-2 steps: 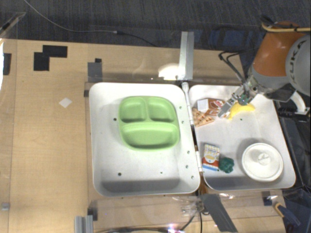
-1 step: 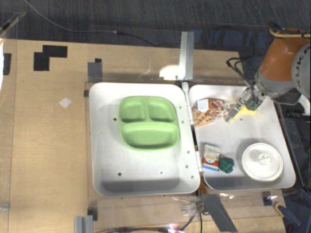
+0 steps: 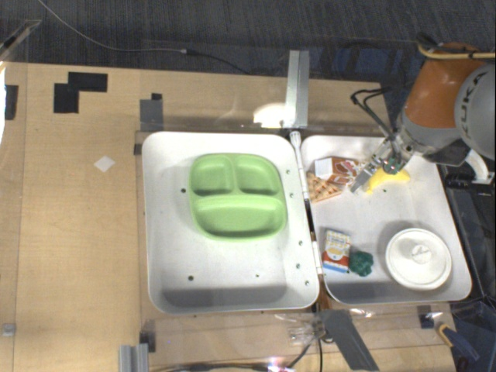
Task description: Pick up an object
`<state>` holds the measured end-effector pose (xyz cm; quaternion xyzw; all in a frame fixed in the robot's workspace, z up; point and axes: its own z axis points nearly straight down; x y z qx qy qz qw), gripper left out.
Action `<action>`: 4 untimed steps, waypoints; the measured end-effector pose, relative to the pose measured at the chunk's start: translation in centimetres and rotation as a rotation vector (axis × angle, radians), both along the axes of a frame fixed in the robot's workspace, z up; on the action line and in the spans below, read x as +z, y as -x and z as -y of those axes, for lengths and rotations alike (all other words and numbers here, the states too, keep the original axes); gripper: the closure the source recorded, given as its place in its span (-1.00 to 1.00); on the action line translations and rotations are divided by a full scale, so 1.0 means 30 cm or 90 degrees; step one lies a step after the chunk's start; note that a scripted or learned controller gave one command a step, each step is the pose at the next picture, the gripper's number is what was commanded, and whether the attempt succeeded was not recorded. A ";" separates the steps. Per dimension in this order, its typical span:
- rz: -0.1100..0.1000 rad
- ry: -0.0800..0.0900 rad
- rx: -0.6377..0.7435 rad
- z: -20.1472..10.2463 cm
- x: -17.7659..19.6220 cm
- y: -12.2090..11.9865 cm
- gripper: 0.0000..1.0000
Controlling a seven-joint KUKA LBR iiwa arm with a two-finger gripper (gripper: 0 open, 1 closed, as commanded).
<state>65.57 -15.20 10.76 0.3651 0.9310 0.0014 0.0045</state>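
In the right bin point(image 3: 457, 281) lie a yellow object point(image 3: 390, 178), a brown patterned packet point(image 3: 329, 177), a small colourful box point(image 3: 336, 251), a dark green lump point(image 3: 361, 263) and a white round lid point(image 3: 418, 257). My gripper point(image 3: 366, 177) reaches in from the upper right and sits low at the back of this bin, just left of the yellow object and right of the packet. Whether anything lies between its tips cannot be made out.
The left bin point(image 3: 167, 270) holds a green divided tray point(image 3: 236, 194). A metal post point(image 3: 297, 91) stands behind the divider between the bins. Black cables point(image 3: 372, 103) run behind the right bin.
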 end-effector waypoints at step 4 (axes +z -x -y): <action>0.000 -0.003 -0.298 -0.104 0.382 0.158 1.00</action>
